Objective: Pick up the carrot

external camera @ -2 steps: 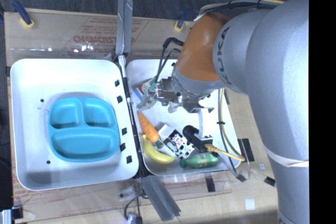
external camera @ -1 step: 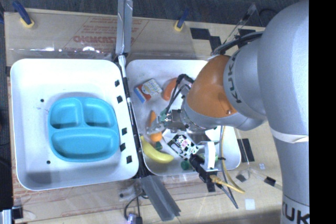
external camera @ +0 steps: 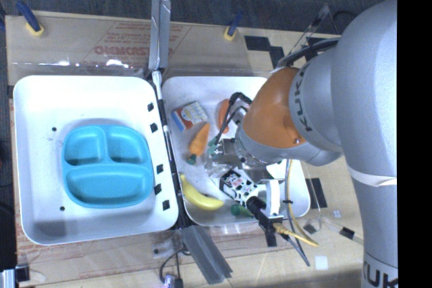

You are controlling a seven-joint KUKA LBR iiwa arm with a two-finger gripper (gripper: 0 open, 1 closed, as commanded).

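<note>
Orange carrot [external camera: 199, 139] in right bin [external camera: 177, 94], gripper [external camera: 217, 153] just beside

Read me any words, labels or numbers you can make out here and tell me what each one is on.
"KUKA", in part, on the grey arm, reading sideways.
"KU", cut off, on the arm's base.
Red print on the board behind the bins: too blurred to read.
Small packet: too small to read.

Even, fairly bright overhead lighting is recorded, with the two shallow white plastic bins [external camera: 27, 145] rendered near overexposure. Soft shadows are cast beneath the large grey robot arm [external camera: 358, 98] and under the blue compartmented plastic tray [external camera: 108, 165]. Fine detail is softened by slight blur and low resolution.
</note>
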